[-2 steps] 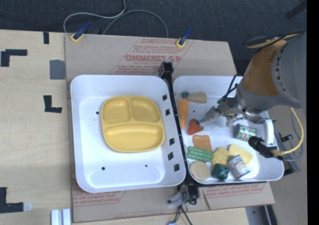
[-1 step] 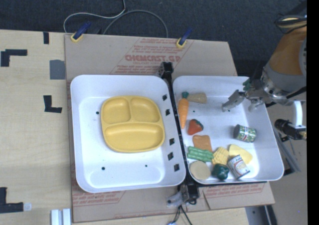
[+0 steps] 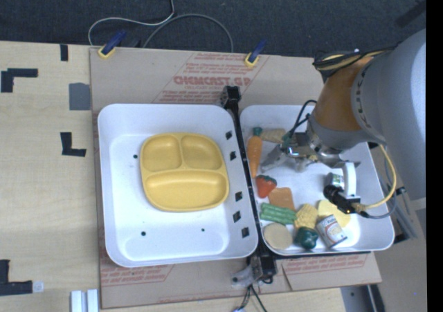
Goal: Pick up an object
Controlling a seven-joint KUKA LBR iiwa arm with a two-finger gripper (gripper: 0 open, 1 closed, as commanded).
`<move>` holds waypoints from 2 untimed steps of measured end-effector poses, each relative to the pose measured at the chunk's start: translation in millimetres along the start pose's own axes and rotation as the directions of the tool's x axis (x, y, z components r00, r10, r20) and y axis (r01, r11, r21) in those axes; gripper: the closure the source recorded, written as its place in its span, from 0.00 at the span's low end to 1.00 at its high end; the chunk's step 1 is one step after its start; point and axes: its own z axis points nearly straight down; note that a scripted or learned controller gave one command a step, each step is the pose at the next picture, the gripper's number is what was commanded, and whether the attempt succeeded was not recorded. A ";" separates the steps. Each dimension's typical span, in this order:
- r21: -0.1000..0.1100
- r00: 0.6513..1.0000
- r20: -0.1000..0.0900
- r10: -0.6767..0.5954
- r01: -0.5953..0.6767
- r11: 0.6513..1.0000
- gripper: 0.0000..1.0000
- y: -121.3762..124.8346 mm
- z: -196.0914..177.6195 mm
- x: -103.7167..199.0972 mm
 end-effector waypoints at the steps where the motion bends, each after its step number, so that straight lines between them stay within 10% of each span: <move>1: -0.004 1.000 0.004 -0.003 0.003 1.000 0.00 89.3 9.0 10.9; 2: 0.002 1.000 0.002 0.000 0.000 1.000 0.00 86.0 -8.5 7.3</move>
